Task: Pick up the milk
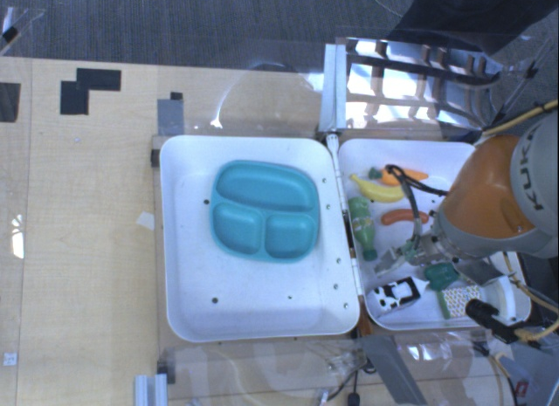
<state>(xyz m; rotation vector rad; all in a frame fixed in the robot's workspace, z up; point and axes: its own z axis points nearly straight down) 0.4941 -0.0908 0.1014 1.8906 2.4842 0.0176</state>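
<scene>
On the pale wooden bench (79,247), two white bins are seated. The milk (395,294) is found at six o'clock in the right bin (454,153), the gripper (410,254) just above it, its grip unreadable.

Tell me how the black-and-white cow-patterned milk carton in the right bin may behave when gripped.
The black-and-white cow-patterned milk carton lies flat, so it probably will not roll or tip. It looks boxy, so likely stiff. It sits close to the white bin's front wall, so it may jam against it.

Two bins (175,221), one teal tray (265,209), one banana (377,189), perhaps two carrots (403,216)
</scene>
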